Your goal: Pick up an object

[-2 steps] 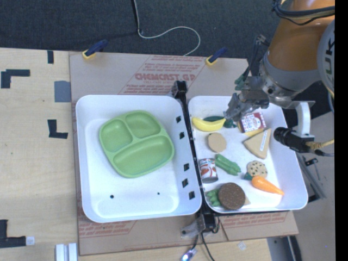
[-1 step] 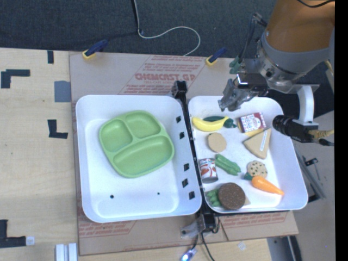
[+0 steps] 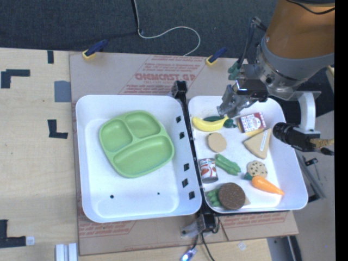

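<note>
The banana is lying at the back left of the right bin, its right tip sitting just under the gripper, which is hanging over the bin's rear edge. Whether anything is touching the fruit I cannot tell, and how far the gripper is standing open is not showing either (the metal parts are blurring into one dark cluster from this angle).

Just right of the gripper, one small red-and-white carton is lying flat. In front of the banana, one round tan cookie is resting, and one pale cheese wedge is sitting to its right. Further forward, one little can is standing beside one green pepper, with one speckled cracker and one orange carrot near the right wall. One brown burger patty is lying at the front, overlapping something green.

The left bin is holding a single green divided plate, three compartments in all. The grey arm with its orange band is reaching in from the upper right.
</note>
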You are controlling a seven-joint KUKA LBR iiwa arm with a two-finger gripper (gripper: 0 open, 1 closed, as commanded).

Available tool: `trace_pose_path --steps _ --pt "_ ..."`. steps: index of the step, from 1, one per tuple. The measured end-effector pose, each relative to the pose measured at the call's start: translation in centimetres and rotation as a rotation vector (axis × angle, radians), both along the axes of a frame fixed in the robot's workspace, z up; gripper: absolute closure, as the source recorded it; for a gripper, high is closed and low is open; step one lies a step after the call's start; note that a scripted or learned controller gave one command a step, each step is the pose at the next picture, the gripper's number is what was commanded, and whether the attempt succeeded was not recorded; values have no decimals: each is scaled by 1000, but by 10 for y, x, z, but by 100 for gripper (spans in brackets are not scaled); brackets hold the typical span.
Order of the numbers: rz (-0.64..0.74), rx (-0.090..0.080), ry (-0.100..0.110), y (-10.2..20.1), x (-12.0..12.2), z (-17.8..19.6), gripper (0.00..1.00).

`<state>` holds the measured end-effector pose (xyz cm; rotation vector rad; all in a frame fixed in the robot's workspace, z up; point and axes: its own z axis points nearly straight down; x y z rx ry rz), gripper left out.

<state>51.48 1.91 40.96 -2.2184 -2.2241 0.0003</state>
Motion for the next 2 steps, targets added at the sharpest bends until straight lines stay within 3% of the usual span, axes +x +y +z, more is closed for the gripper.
trace_pose_path --steps 1,2 --pt "-2 0 3 -3 -32 -7 100" --pt "0 0 0 56 -31 23 100"
